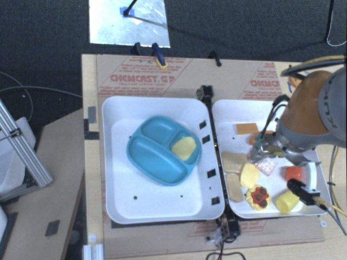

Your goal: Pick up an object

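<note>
**Q:** Camera view, left half: what lies there?

**A:** The left white bin point(116, 199) holds a blue divided plate point(157, 153), tilted on the diagonal. A pale yellow piece point(185, 147) rests in the plate's right-hand compartment. Both bins sit side by side on the tabletop point(179, 72), over a printed cardboard sheet.

**Q:** And the right half?

**A:** The right white bin point(230, 118) carries the loose items. An orange-brown flat rectangle point(246, 128) lies near its upper middle. Two tan, bread-like slices point(233, 161) lie along its left wall, one below the other. A pale yellow round piece point(250, 175) sits just right of them, touching a pink-and-white patterned item point(267, 167). Below is a yellow piece with red spots point(258, 196), then a yellow cup-like object point(287, 201) and a red-orange object point(294, 173).

**Q:** Where is your tool?

**A:** My arm point(312, 112) reaches in from the right, over the right bin. My tool point(260, 147) is low above the cluster, just over the pink-and-white item and beside a small orange piece point(255, 139). Whether it is spread or closed I cannot tell, nor whether it grips anything.
</note>
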`<control>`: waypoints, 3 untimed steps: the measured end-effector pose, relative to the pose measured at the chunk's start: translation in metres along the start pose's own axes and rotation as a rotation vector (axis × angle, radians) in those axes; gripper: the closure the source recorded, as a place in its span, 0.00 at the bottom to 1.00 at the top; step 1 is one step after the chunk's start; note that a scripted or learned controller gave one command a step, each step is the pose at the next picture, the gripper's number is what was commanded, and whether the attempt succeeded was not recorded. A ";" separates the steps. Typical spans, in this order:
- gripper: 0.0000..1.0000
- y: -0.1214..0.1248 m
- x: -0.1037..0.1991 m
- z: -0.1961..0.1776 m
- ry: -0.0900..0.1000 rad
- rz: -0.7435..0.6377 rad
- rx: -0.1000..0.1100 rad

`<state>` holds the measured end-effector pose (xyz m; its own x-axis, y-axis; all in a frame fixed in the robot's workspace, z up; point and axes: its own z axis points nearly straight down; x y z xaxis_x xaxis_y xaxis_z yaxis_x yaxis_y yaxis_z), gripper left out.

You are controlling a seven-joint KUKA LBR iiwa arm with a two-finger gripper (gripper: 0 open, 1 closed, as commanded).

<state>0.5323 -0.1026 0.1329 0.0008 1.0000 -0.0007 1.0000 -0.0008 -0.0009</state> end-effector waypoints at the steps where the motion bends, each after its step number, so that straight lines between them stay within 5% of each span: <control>1: 1.00 0.019 -0.034 0.041 0.003 -0.002 -0.005; 2: 1.00 -0.006 -0.085 -0.024 -0.002 0.002 -0.005; 3: 1.00 0.010 -0.104 -0.019 -0.001 -0.002 -0.005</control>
<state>0.5421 -0.2070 0.1519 -0.0009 1.0000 -0.0016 1.0000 0.0009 0.0036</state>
